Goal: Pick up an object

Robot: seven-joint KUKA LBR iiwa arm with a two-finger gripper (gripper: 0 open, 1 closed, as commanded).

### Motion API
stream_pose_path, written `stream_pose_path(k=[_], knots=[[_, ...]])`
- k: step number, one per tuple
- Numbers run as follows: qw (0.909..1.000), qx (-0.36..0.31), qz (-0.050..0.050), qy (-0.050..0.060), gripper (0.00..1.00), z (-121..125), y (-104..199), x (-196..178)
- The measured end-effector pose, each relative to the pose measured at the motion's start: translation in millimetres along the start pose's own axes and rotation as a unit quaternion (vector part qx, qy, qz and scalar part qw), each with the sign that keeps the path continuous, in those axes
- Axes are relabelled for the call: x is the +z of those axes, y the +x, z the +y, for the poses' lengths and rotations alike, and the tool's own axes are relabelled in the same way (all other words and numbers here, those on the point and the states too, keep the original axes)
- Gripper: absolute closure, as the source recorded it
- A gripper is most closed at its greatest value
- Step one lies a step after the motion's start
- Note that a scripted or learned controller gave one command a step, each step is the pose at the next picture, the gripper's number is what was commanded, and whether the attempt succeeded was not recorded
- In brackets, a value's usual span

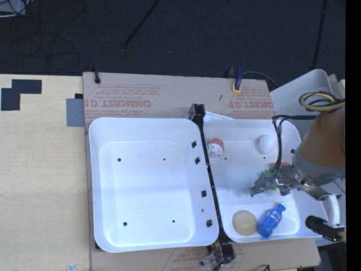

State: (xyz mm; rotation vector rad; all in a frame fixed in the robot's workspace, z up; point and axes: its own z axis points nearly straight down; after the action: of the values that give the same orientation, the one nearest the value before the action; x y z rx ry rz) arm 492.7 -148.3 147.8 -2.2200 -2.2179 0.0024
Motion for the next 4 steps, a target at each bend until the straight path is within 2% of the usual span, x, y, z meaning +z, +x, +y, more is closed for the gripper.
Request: stream_pose_path(k=[1, 2, 3, 4], knots=[[1.0, 0.0, 0.0, -0.001, 0.0, -5.6, 9.1, 62.8], [1.0, 0.0, -0.002, -0.003, 0.0, 54.9, -48.8, 59.3], [1.0, 0.001, 0.0, 0.0, 1.0, 51.8, -46.7, 49.6], [1.0, 0.001, 0.0, -0.001, 0.0, 52.0, -46.9, 49.5]])
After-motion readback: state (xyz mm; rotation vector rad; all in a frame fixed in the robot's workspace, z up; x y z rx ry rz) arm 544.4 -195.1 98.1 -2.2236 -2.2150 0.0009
